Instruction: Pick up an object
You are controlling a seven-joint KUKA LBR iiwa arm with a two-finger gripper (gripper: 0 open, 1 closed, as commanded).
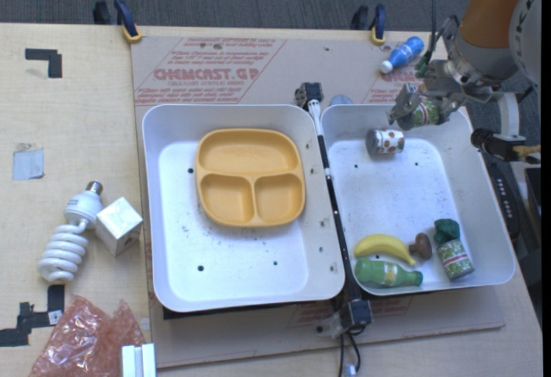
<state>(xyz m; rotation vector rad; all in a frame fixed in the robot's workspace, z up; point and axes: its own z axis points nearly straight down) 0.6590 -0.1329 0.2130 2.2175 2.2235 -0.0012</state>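
the small can (422, 114) looks already clamped in your gripper (419, 113) and raised over the right bin's (472, 194) back edge, so the pick seems mostly done, you just need it to hold. right bin has a spotted can (385, 141), banana (385, 248), green bottle (388, 273) and shaker jar (452, 250); left bin (172, 220) has a yellow divided tray (250, 176)

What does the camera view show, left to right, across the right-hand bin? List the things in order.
Green bottle → banana → small can → brown knob-like piece → gripper → green-capped jar.
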